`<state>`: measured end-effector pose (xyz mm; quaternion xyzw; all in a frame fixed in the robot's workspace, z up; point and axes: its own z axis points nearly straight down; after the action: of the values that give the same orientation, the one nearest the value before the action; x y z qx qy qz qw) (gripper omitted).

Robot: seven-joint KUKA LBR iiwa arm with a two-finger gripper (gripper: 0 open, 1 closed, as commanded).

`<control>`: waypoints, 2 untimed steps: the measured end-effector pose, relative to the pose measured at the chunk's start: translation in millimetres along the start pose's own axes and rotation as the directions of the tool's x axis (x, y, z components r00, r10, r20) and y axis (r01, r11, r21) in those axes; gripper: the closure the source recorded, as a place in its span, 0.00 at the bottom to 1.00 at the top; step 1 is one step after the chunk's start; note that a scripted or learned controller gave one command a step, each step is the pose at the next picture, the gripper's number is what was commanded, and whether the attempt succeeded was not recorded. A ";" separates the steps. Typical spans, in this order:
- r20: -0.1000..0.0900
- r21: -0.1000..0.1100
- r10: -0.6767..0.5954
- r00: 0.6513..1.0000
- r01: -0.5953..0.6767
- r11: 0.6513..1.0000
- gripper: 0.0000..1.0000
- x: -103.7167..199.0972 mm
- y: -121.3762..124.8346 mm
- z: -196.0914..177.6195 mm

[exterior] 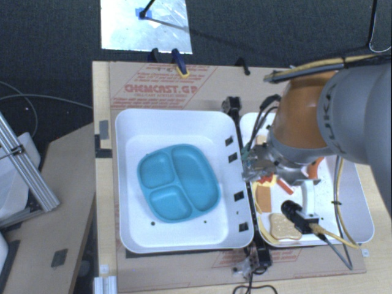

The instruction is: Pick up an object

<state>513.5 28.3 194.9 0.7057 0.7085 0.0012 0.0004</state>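
You have 2 shallow white plastic bins side by side on a brown cardboard sheet with red lettering (165, 86). The left white bin (131, 164) holds 1 thing: a turquoise plastic plate with 3 compartments (177, 182), lying flat near the middle of the floor, clear of all the walls.

The grey arm with its orange band (306, 118) comes in from the right and hangs over the right white bin (362, 224), covering much of that bin's upper half. Its gripper (262, 171) sits low over the bin's left side, close to the wall shared with the left bin. You cannot tell from this angle whether the gripper is spread or closed, since the wrist body hides its tips, and nothing shows as held.

The things you could pick are all in the right bin. A flat orange rectangular slab (263, 197) lies just below the gripper, along the left wall. A small red-orange stick (285, 187) lies just to the slab's right, tilted, partly under the wrist. A tan toast-shaped slice (280, 227) rests in the bin's near left corner, below the slab and close to it. Another orange piece (315, 167) peeks out from under the arm's edge, further right; its shape is too hidden to tell.
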 end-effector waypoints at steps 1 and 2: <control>0.001 0.002 0.004 1.000 -0.004 1.000 1.00 -9.4 -4.9 11.0; 0.001 0.003 0.006 1.000 -0.006 1.000 1.00 -39.4 -27.8 10.5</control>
<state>485.9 -11.1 184.3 0.7077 0.7066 -0.0003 -0.0001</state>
